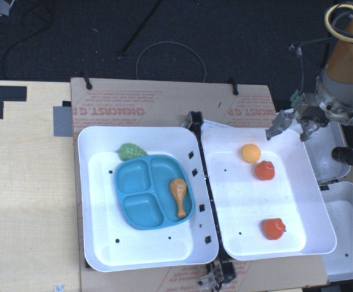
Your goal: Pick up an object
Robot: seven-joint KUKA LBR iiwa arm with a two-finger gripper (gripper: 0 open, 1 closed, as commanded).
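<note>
We see the tool (292,125) hovering over the right shallow white plastic bin's (298,233) far corner, its fingers spread and holding nothing. In that bin lie a small round orange ball (251,153) and two red toy fruits (265,171) (274,229).

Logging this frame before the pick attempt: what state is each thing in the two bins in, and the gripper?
Blue plastic divided plate: flat in the left bin.
Tan toy drumstick: lying on the plate's right compartment.
Green leafy toy: beside the plate's upper edge.
Orange ball: loose in the right bin.
Two red toy fruits: loose, apart.
Gripper: open, holding nothing, above the right bin's far corner.
</note>
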